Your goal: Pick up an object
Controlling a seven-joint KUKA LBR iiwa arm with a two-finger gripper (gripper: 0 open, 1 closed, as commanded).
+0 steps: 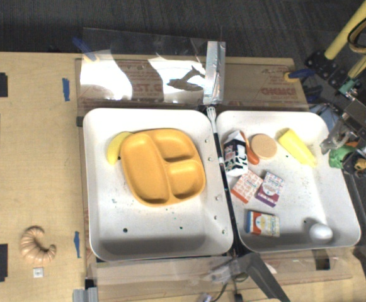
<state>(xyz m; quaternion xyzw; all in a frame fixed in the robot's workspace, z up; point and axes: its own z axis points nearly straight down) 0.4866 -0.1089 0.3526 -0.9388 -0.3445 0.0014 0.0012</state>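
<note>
The gripper (345,138) is hanging over the right bin's (341,214) outer rim; whether it is wide or narrow I cannot tell. Far across from it, 1 glossy orange divided tray (162,165) is filling the left bin (101,187), probably too broad to grasp. Just beside the gripper, the smooth yellow wedge (298,146) is lying clear, so it seems the best target: closing across its narrow sides should hold. Further off, 3 small cartons (262,223) are lying flat.
</note>
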